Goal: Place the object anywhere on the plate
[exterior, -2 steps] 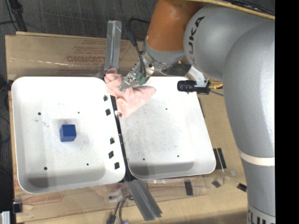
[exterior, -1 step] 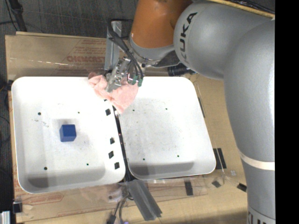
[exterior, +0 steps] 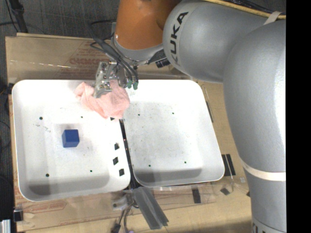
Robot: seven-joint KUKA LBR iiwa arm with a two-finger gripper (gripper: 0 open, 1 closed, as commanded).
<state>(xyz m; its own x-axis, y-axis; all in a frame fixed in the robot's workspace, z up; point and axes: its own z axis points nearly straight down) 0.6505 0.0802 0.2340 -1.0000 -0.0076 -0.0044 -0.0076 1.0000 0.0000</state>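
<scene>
A crumpled pink cloth [exterior: 108, 101] hangs bunched at the far right corner of the left bin [exterior: 29, 130], its lower edge over the divide between the two bins. My gripper [exterior: 102, 86] comes down from the orange-banded wrist straight onto the top of the cloth. Its fingers are shut, with pink fabric gathered between them. A small blue cube [exterior: 71, 138] rests on the floor of the left bin, well to the left of the gripper and nearer the camera.
The right bin [exterior: 194, 130] lies beside the left one, under the bulk of the grey arm [exterior: 228, 38]. Cardboard covers the bench around both bins. Cables dangle beside the gripper.
</scene>
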